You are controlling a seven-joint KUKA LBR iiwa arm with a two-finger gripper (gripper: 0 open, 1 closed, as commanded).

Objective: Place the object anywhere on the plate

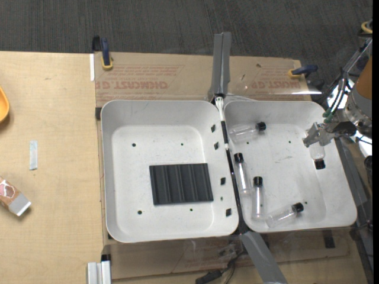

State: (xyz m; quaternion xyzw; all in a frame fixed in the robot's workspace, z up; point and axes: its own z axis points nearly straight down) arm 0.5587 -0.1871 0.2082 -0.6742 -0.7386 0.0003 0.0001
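Note:
A dark grey ridged plate lies flat in the middle of the left bin. Several clear tubes with black caps lie in the right bin: one near the back left, one along the left wall, one in the front middle and one at the front. Another capped tube sits directly under my gripper, which hangs over the right bin's right side. Whether this tube is touching the gripper is unclear.
A grey divider bar runs between the bins at the back. Clamps hold cardboard behind the bins. On the bench to the left lie a small grey strip and a wrapped item.

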